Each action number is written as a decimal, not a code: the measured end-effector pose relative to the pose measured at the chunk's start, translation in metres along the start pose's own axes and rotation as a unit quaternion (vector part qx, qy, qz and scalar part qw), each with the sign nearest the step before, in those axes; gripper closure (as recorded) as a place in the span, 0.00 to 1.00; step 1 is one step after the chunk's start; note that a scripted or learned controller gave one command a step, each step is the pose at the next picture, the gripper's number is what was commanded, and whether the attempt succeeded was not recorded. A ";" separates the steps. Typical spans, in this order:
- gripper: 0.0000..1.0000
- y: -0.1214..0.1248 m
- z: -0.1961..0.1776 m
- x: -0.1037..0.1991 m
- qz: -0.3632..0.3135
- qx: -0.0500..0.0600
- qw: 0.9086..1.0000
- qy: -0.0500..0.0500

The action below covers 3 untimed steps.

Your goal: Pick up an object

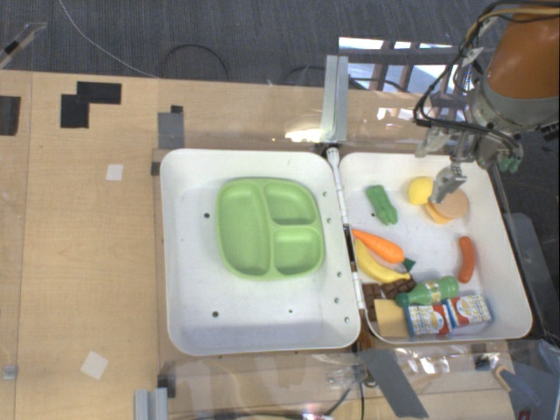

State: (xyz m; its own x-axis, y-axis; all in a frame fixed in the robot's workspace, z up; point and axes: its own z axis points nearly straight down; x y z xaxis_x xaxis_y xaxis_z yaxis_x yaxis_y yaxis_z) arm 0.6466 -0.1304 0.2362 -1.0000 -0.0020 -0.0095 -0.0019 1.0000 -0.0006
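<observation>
We see the gripper poised over a tan round piece in the right bin, grip unclear to us, arm reaching down from right.

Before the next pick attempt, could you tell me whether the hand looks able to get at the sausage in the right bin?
Probably yes: the sausage lies alone on bare bin floor, nothing on top, and the hand hangs above the same bin.

We see open floor along the left bin's edges around the green divided plate. The right bin's near edge is crowded: carrot, banana, bottle, carton. Its middle lies bare.
</observation>
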 end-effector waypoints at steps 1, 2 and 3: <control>0.00 -0.022 0.128 0.018 -0.083 -0.002 0.997 0.006; 0.00 0.043 0.136 0.033 -0.026 0.004 1.000 -0.015; 0.00 0.046 0.135 0.060 -0.024 0.003 1.000 -0.017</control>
State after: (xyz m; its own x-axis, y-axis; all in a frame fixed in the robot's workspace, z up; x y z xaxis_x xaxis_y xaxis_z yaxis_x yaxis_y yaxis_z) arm 0.5883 -0.0843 0.1006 -0.9978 -0.0491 -0.0441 -0.0488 0.9988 -0.0069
